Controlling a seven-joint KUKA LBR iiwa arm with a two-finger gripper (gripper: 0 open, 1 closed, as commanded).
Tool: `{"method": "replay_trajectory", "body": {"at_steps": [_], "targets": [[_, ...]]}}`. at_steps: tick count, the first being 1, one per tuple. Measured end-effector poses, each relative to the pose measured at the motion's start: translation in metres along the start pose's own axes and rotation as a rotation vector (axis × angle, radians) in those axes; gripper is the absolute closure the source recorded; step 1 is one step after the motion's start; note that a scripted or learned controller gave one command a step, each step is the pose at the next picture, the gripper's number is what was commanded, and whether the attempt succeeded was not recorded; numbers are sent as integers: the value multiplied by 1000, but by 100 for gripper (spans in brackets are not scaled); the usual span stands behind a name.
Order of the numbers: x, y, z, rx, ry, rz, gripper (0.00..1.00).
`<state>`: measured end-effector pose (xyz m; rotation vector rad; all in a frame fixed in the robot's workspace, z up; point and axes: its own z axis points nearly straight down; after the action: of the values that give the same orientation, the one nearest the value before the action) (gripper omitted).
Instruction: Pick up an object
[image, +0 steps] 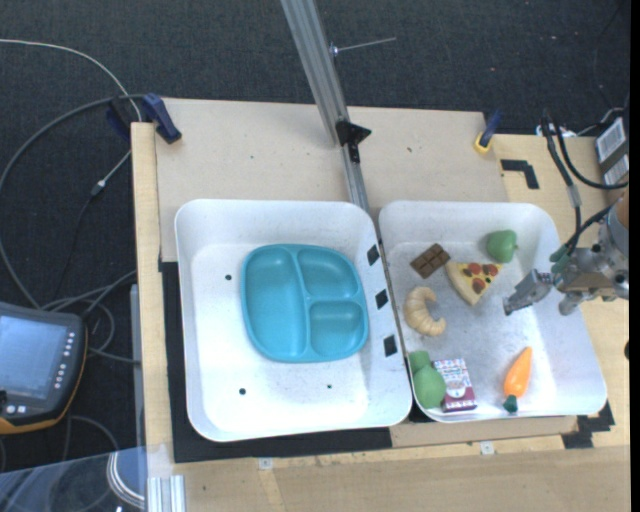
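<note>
end effector (543, 292) | fingers spread, holding nothing (above right bin (585, 370)) | carrot (517, 375) nearby

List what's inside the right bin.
Right bin holds: chocolate bar, pizza slice, green pepper, croissant, carrot, green pear, small carton. The end effector hides part of the floor.

Arm: grey robot arm (612, 262) entering from the right edge, wrist low.
Gripper: two-finger metal gripper (540, 292) pointing left, fingers spread apart, nothing between them.
</note>
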<state>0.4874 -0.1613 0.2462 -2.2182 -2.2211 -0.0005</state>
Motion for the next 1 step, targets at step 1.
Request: {"method": "replay_trajectory", "body": {"at_steps": [1], "targets": [[0,0,0,-1,0,0,0]]}}
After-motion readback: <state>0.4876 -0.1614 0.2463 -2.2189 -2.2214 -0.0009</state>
